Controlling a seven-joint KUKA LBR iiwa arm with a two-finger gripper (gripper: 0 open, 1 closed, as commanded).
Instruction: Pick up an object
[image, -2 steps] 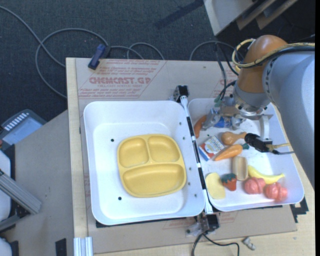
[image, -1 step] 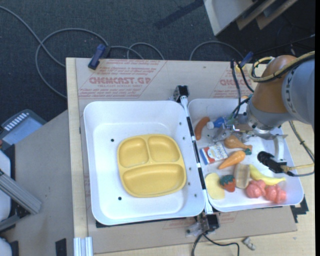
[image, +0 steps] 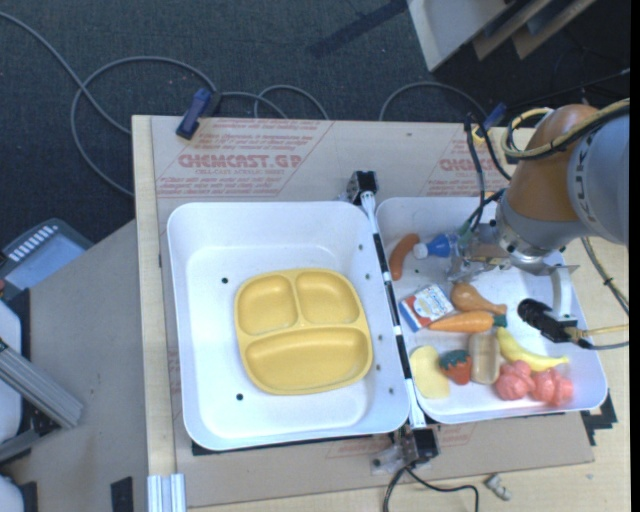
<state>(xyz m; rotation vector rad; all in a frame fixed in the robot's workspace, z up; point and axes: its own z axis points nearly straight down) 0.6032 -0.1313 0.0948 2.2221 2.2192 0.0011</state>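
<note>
The left bin (image: 200, 330) carries a yellow divided plate (image: 300, 330). In the right bin (image: 590, 385) toy foods crowd together, the carrot (image: 462, 322) central. The gripper (image: 478, 262) hovers above; its grip state cannot be told. It should descend on one well-separated piece.

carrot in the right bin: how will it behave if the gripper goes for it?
The carrot looks smooth and tapered, so it is probably slippery and may squirt out of a pinch near its tip. It lies flat, crowded between the snack packet and the banana, so a push would likely roll it and nudge them. It looks like a light plastic toy.
</note>
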